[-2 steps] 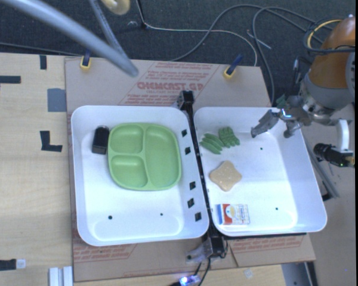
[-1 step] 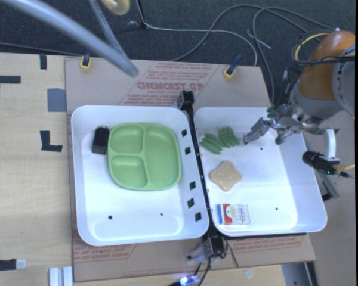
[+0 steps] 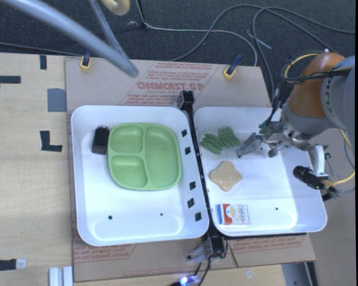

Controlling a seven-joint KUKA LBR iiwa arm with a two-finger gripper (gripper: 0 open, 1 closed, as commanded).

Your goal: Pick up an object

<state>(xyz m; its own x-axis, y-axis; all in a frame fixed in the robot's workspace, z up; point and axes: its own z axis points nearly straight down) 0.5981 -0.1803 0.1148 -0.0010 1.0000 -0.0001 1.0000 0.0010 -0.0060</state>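
In the right bin [image 3: 298, 219] lie a green pod-shaped toy [image 3: 221, 139], a tan cookie-like piece [image 3: 225, 176] and a small white packet with red and blue print [image 3: 232, 214]. My gripper [image 3: 256, 151] hangs over the upper part of that bin, just right of the green toy and apart from it. It is open, its fingers spread with nothing between them. The left bin [image 3: 89, 213] holds a green divided plate [image 3: 145, 156] and a small black block [image 3: 100, 140] beside the plate's left rim.
A black divider [image 3: 194, 159] runs between the two bins. The arm's orange band [image 3: 310, 91] and cables sit at the right edge. A grey pole [image 3: 65, 25] crosses the upper left. Cardboard lies under the bins.
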